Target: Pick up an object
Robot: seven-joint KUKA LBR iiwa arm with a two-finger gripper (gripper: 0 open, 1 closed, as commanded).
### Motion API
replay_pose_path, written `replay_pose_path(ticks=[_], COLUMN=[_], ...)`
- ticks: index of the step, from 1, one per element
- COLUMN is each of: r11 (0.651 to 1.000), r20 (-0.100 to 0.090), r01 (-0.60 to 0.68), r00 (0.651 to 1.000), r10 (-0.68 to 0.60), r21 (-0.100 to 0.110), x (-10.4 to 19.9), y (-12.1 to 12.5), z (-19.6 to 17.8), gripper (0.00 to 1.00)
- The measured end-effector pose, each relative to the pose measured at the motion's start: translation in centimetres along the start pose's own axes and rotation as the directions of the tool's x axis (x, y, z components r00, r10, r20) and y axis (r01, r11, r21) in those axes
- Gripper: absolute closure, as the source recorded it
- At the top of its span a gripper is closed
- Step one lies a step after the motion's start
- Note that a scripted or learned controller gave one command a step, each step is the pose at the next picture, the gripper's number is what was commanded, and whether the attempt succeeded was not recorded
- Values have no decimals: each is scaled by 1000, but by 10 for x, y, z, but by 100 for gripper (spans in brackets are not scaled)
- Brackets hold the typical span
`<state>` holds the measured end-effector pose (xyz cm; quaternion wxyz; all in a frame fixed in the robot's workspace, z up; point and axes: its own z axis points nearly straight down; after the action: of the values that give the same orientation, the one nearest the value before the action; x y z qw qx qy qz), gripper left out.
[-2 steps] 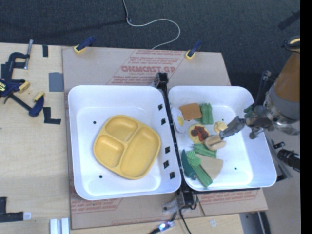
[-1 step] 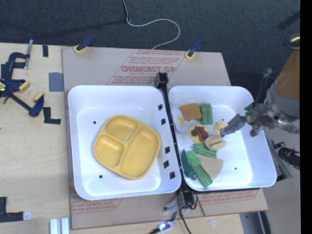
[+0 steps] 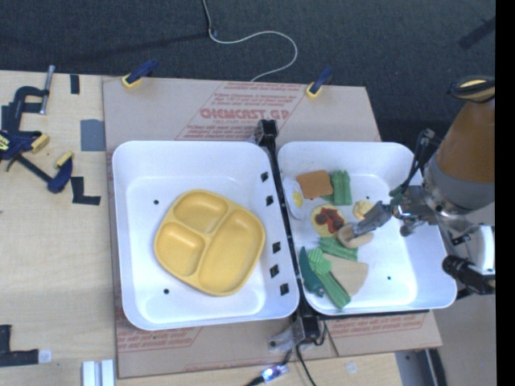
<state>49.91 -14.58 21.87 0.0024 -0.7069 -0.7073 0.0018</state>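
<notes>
Now we see toy food pieces (image 3: 330,219) clustered in the right bin (image 3: 418,296), beside the left bin's yellow divided plate (image 3: 211,241). Our gripper (image 3: 354,232) hangs just over them; its grip we cannot tell.

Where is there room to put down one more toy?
The right bin has a bare white patch along its right and front-right side, beside the tan wedge. The left bin has bare strips around the yellow tray, widest at its back. The right bin's left half, packed with toy food, is crowded.
</notes>
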Motion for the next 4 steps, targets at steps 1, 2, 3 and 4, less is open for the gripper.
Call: replay_pose_path(ticks=[1, 2, 3, 4], r11=[1000, 1000, 1000, 1000], r20=[-1, -1, 1, -1], r01=[-1, -1, 1, 1], r00=[1000, 1000, 1000, 1000], r10=[1, 1, -1, -1], r21=[3, 0, -7, -7], x=[2, 3, 3, 4], y=[-10, -18, -17, -17], z=[60, 121, 134, 123], gripper=[0, 0, 0, 100])
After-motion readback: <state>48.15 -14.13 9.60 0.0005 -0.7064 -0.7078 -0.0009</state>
